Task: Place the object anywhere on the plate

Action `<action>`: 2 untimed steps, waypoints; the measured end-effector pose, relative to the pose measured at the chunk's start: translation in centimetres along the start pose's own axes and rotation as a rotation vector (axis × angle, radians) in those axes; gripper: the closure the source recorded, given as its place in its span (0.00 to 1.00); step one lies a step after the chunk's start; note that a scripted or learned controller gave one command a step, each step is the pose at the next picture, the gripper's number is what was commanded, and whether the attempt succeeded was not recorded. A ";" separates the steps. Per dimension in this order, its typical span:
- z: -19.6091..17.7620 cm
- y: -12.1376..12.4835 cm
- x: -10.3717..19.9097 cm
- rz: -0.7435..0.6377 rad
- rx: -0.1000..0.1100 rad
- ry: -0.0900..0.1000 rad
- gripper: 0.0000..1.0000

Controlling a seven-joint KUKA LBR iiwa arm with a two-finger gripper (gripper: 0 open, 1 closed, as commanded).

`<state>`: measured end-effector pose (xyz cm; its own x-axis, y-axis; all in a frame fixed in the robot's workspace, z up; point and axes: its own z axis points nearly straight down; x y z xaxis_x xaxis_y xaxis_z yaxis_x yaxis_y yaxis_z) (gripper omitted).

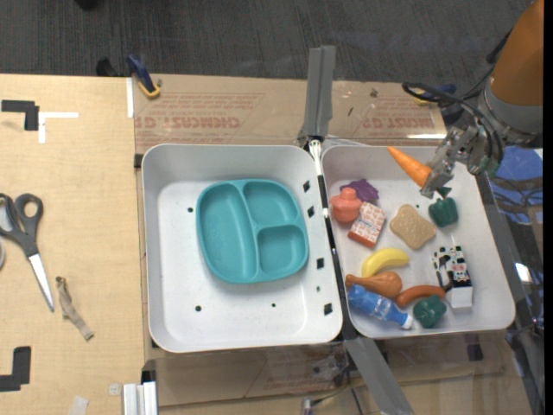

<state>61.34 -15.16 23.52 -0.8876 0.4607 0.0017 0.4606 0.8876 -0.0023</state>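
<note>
A teal divided plate (253, 230) lies in the left bin (164, 258), with nothing on it. The right bin (492, 266) holds several toy foods. Among them are an orange carrot (408, 165), a green pepper (443, 212), a slice of bread (412, 226) and a banana (384, 259). My gripper (439, 178) hangs over the right bin's far right part, at the carrot's thick end and just above the green pepper. I see nothing lifted off the bin floor.
Also in the right bin are a purple toy (359, 189), a red-pink toy (345, 206), a small carton (369, 224), a drumstick (377, 284), a blue bottle (378, 307) and a black-and-white box (453, 271). Scissors (28, 236) lie on the bench at the left.
</note>
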 end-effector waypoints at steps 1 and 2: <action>14.5 1.2 -1.5 -0.168 -0.002 -0.002 1.00; -0.9 7.6 0.6 -0.299 -0.002 -0.002 1.00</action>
<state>64.34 -8.16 24.40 -0.9838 0.1791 0.0002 0.1791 0.9838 0.0002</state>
